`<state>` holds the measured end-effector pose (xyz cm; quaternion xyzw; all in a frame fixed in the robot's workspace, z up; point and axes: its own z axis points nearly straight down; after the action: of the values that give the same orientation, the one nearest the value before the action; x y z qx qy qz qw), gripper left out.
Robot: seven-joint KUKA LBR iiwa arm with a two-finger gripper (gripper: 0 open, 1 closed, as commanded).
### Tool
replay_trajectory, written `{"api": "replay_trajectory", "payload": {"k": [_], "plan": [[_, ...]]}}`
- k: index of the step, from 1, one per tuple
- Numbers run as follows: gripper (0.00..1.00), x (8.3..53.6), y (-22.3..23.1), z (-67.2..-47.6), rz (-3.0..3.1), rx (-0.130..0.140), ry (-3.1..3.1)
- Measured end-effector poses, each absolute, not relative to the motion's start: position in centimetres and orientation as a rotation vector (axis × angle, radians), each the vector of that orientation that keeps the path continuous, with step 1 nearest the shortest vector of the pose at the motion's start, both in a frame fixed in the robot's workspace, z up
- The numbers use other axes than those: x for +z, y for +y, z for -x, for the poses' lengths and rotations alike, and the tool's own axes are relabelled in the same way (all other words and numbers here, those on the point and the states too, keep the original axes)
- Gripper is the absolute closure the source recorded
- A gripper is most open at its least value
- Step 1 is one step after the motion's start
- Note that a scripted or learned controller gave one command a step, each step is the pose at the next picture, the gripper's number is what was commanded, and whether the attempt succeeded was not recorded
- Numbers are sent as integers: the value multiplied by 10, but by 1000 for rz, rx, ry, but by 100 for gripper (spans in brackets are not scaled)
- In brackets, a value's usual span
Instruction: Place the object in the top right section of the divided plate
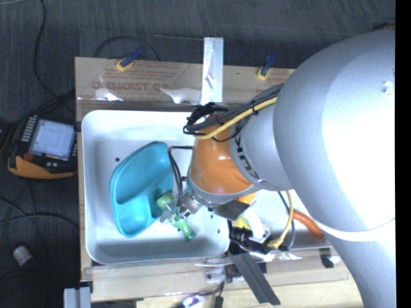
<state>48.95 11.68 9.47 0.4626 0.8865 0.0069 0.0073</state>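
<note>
Overhead, dark carpet surrounds the bench; a handheld screen device [43, 145] lies left of the white bin [96, 172]. Inside the bin sits the blue divided plate [138, 188]. At the plate's lower right edge, the gripper [174, 212] clamps a green object [186, 230]. Grey arm [334, 140] hides the bin's right side.

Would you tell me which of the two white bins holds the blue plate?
The left bin: the blue plate lies in it, beside the gripper. The arm hides most of the other.
</note>
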Motion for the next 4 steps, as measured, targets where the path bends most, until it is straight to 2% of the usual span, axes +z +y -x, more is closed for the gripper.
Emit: {"api": "replay_trajectory", "payload": {"k": [1,2,3,4], "plan": [[100,95,110,-491,-1099,25,2921],[100,94,173,-491,-711,11,3037],[0,89,174,-488,-709,6,3047],[0,104,203,-484,-390,-8,3119]]}}
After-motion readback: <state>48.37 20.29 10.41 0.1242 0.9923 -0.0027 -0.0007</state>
